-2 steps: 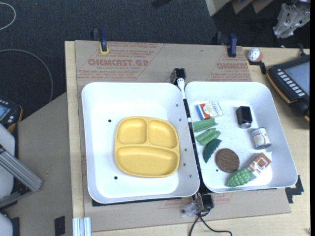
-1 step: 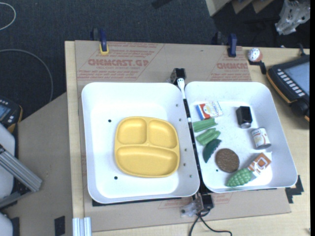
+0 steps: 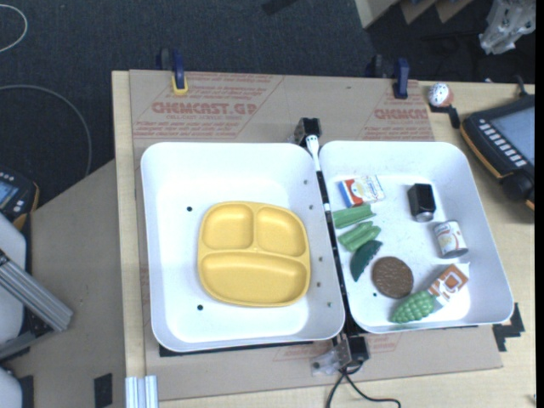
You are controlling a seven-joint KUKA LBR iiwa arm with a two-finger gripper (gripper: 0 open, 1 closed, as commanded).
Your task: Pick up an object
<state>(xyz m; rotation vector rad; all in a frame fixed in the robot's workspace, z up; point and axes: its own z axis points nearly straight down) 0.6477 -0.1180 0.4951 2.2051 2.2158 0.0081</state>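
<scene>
Objects for picking all lie in the right bin [image 3: 476, 185], spread loosely and mostly apart. Near its far left sits a small white carton [image 3: 361, 190] with red and blue print (the lettering is too small to read). To its right lies a black block [image 3: 422, 201], and nearer the camera a small can [image 3: 449, 238] on its side, its label unreadable. Along the bin's left wall three green pods [image 3: 357, 232] lie stacked one below the other, the nearest darker. A brown disc [image 3: 393, 276] rests just beside that dark pod. A bumpy green cluster [image 3: 416, 306] touches an orange-and-white packet [image 3: 449, 282] at the near edge.

In the left bin [image 3: 161, 228] sits a yellow divided plate [image 3: 253, 253] with three compartments.

Both bins rest on a brown sheet [image 3: 212, 109] covering the bench, printed in red with "CHEMCAST G P" at the left and a cut-off "CHEMCAS" at the right. Two blue clamps [image 3: 178, 62] pin its far edge. A black and orange handheld screen [image 3: 510, 138] lies at the right.
</scene>
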